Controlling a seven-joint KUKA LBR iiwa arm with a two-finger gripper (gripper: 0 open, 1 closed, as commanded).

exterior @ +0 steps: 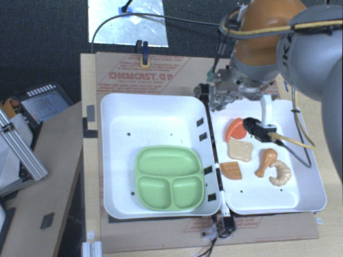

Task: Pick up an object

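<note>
Up by the right bin (268,202), the pincer (215,97) hangs; open or closed, I cannot tell.

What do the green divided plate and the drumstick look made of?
Green divided plate: likely moulded plastic with a matte-to-satin finish. It has a uniform pale colour, rounded compartment ridges and soft highlights.
Drumstick: probably a plastic or rubbery toy food. It has an even orange-brown colour and a smooth surface with a slight sheen. This view can't settle whether it is hard or soft.
</note>
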